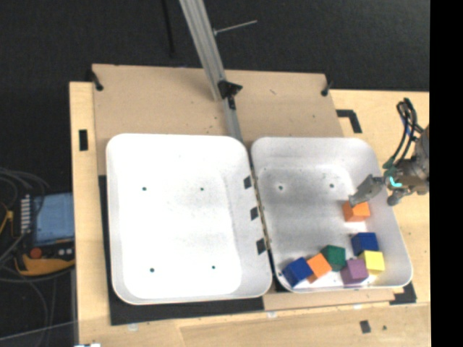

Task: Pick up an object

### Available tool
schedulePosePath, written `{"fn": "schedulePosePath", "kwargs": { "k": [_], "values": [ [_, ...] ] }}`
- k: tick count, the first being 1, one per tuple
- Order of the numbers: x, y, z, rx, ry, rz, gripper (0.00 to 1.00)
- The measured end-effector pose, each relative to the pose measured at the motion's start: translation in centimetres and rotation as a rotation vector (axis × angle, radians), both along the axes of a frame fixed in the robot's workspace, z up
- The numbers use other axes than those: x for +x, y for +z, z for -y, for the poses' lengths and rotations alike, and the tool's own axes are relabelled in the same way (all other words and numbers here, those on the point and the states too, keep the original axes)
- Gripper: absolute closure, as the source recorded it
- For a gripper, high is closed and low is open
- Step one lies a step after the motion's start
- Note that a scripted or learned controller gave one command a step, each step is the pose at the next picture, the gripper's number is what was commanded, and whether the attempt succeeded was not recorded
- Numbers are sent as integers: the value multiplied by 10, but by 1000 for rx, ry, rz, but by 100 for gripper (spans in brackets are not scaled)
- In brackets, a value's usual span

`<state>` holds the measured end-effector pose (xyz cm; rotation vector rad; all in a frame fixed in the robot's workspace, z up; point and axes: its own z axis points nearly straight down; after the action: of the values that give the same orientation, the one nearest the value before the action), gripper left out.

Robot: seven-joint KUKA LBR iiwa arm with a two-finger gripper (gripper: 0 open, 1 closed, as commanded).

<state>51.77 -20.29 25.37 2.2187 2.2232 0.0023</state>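
My gripper (380,192) hangs over the right edge of the right bin (304,150), fingers spread and nothing between them. Its left finger (365,188) is just above an orange block (356,210) lying near the bin's right wall. More blocks sit along the bin's front right: a blue one (365,242), a yellow one (374,260), a purple one (354,270), a green one (334,255), a second orange one (319,265) and a second blue one (297,271).
The left bin (181,215) adjoins the right bin. A slanted metal pole (206,42) rises behind the bins. A blue box (54,219) and cables lie off the bench at the left.
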Motion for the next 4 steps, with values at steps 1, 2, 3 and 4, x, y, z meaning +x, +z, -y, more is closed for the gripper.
{"fn": "schedulePosePath", "kwargs": {
  "k": [1, 2, 3, 4],
  "values": [
    [1, -62, -4, -1, -4, -6, 0],
    [0, -125, -3, -1, -4, -6, 0],
    [1, -156, -1, -5, -5, 2, 0],
    [2, -144, 0, -5, -13, 9, 100]
  ]
}}
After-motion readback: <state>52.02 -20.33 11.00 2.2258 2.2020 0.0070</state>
